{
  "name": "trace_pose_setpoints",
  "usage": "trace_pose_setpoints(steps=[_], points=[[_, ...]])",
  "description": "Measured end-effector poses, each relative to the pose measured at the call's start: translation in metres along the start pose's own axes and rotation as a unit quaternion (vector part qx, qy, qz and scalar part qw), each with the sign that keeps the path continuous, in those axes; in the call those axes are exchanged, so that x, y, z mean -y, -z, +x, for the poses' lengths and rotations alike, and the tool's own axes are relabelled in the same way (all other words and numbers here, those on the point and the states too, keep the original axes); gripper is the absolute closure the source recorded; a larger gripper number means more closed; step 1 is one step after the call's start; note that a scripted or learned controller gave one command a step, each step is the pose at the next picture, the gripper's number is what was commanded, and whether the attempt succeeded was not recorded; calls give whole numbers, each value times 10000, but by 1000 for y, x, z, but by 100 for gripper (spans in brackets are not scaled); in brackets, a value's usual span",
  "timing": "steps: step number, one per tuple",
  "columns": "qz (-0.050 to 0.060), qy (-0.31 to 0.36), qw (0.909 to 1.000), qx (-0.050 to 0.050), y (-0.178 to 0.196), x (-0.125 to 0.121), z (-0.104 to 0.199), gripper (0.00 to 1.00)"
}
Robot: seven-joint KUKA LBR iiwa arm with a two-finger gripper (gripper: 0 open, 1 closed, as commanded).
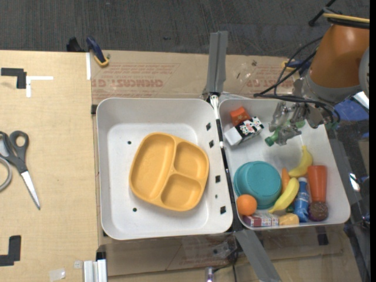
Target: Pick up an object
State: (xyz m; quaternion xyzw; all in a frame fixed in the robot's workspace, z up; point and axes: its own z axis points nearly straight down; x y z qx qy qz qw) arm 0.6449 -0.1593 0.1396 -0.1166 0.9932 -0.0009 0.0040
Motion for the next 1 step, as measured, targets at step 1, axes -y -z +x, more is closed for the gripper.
trace_pose_setpoints(steps=[1], points=[[-14,-272,9996,-18,53,-81,10,100]])
